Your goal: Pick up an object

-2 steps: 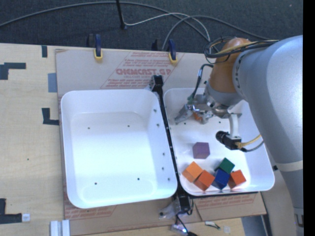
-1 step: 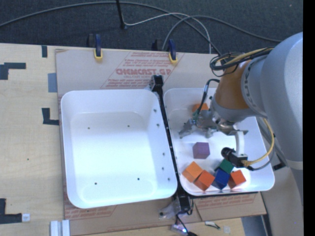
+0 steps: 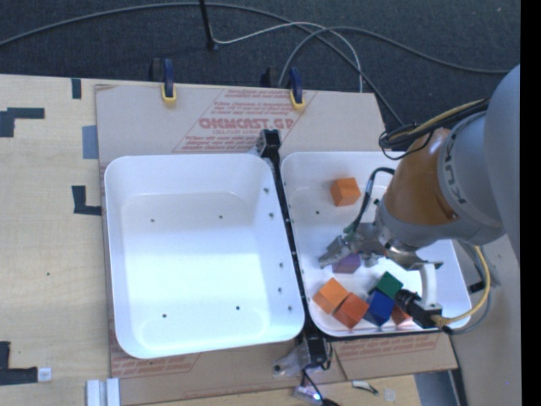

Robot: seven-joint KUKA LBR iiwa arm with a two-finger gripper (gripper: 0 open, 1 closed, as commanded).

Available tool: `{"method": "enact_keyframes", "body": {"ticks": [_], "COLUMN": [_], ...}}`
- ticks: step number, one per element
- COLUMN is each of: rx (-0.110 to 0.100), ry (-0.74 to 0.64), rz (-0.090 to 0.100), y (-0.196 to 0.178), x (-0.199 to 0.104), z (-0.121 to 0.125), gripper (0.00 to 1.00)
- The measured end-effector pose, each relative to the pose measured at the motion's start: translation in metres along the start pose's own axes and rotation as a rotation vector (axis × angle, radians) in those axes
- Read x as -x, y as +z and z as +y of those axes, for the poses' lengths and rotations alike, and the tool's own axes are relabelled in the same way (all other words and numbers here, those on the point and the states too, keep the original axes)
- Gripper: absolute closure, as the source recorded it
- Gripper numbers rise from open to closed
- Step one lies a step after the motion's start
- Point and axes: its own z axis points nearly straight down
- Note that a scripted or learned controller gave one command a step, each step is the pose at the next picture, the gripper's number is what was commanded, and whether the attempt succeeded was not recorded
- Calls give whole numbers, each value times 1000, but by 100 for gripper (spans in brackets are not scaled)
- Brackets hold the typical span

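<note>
The gripper (image 3: 345, 250) is low in the right bin (image 3: 314, 169), right of centre in the frame, fingers spread around a purple block (image 3: 347, 265). Next, I judge: close, then lift.

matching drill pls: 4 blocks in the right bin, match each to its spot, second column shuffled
Things:
1. lone orange block
2. purple block
3. green block
4. blue block

Places:
A. near edge of the right bin, next to the lower orange blocks
B. far part of the bin, apart from the other blocks
C. right by the tool, mid-bin
D. just beyond the blue one, under the arm's wrist

Pairs: 1-B, 2-C, 3-D, 4-A
</note>
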Motion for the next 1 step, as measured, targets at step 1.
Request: {"method": "enact_keyframes", "body": {"ticks": [1], "rx": [1], "ry": [-2], "rz": [-1], "y": [-10], "x": [0], "z": [1], "gripper": [100]}}
